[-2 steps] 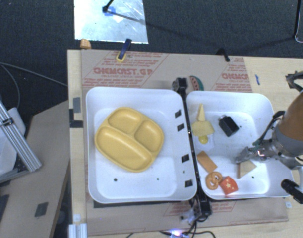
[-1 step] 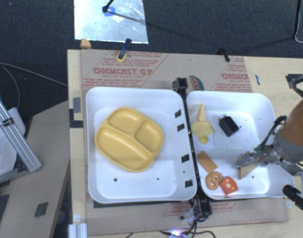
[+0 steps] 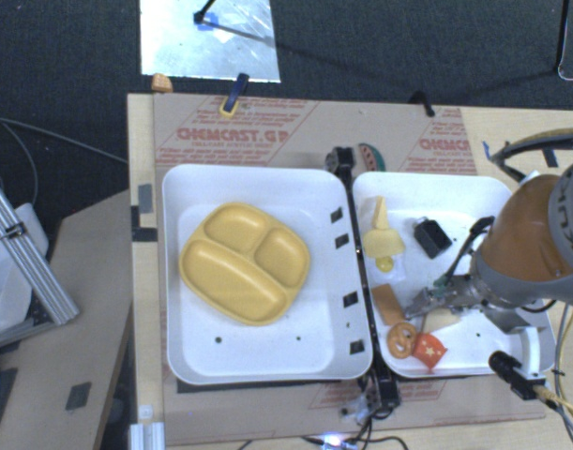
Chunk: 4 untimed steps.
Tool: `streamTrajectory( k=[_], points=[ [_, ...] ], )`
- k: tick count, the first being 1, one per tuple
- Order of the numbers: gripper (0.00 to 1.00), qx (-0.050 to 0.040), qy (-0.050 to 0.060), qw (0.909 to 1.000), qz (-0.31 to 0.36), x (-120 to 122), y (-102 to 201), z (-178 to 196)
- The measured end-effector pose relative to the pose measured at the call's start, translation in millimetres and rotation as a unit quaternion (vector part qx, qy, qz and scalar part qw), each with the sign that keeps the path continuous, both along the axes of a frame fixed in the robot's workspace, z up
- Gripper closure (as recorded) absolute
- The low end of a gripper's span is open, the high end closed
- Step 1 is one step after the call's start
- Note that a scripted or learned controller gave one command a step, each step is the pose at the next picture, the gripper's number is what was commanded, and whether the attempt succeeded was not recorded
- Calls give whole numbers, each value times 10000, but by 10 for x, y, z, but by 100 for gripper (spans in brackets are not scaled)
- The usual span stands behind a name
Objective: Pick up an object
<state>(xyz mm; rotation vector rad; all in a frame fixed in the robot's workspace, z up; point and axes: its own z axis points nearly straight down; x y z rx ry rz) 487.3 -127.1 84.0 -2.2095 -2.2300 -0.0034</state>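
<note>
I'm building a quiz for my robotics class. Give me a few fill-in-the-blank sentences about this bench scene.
1. The yellow divided tray lies in the ____ bin.
2. The small black block lies in the ____ bin.
3. The pretzel lies beside a ____ toy.
4. The arm's band is ____.

Missing words: left; right; red; orange

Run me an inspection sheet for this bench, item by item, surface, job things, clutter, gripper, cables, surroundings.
Surface: bench covered with printed cardboard, bearing left bin and right bin side by side.
Job's things: yellow divided tray in left bin; in right bin, pale yellow toy, black block, tan piece, pretzel-shaped piece, red piece.
Clutter: yellow-and-blue item and small tan cube at the bench's far edge.
Gripper: gripper low in the right bin near the tan piece; grasp not clear.
Cables: black cables across the floor.
Surroundings: dark carpet, shiny sheet, aluminium frame at left.
</note>
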Motion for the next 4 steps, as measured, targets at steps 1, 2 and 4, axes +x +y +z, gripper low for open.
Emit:
streamTrajectory(
  k=[1, 2, 4],
  points=[
    [100, -15, -18, 10000, -28, 7, -46, 109],
    [100, -7, -91, 10000, 20, 28, 743, 1710],
    [100, -2, -33, 10000, 6, 4, 1661, 1988]
  ],
)
